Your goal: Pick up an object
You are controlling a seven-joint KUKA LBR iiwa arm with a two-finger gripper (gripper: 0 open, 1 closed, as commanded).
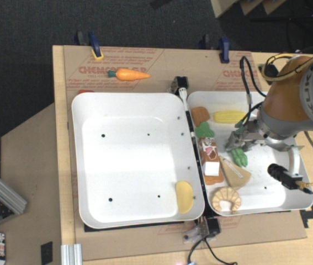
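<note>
Camera view: hand [238, 146] low in right bin [280, 203], over green toy [239, 158].
Fingers' state can't tell, arm blocks them. Green toy partly hidden, at bin centre; croissant [226, 199] at 7 o'clock.

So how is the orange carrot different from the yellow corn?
The orange toy carrot lies on the brown board outside the bins; the yellow toy corn cob lies inside the right white bin. The carrot tapers to a point and has a green top; the corn is blunt and all yellow. Both lie flat, sideways.
</note>
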